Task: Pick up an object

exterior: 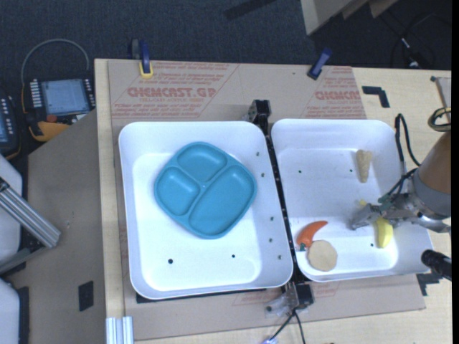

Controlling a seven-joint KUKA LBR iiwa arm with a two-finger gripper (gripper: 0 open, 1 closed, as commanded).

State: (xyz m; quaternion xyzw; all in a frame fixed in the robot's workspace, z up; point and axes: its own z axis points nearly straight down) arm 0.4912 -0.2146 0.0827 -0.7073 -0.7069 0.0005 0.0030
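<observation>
Reaching in from the right edge of the camera view, the grey arm (437,181) hung low over the right bin (315,138), with its hand (369,217) over the bin's lower right part. Two grey fingers (358,221) pointed leftward with a gap between them, so the hand appeared spread, with nothing seen between the tips. A small yellow object (384,233) lay just beside and below the fingers, partly under the hand's body; whether it touched the hand could not be told.

Near the lower left of the same bin lay an orange-red curved piece (313,231), and a round tan disc (323,255) sat touching it just below. A pale tan oblong piece (364,165) rested in the upper right part of that bin, well apart from the others.

The left bin (143,264) held a blue divided plate (205,189), lying flat and turned at an angle, toward the bin's upper middle.

Both bins sat side by side on a tabletop (115,192) covered with a printed brown sheet. Two clamps, one blue and yellow (145,61) and one blue (319,63), gripped the sheet's far edge. A small screen device (63,96) sat on the floor to the left.
</observation>
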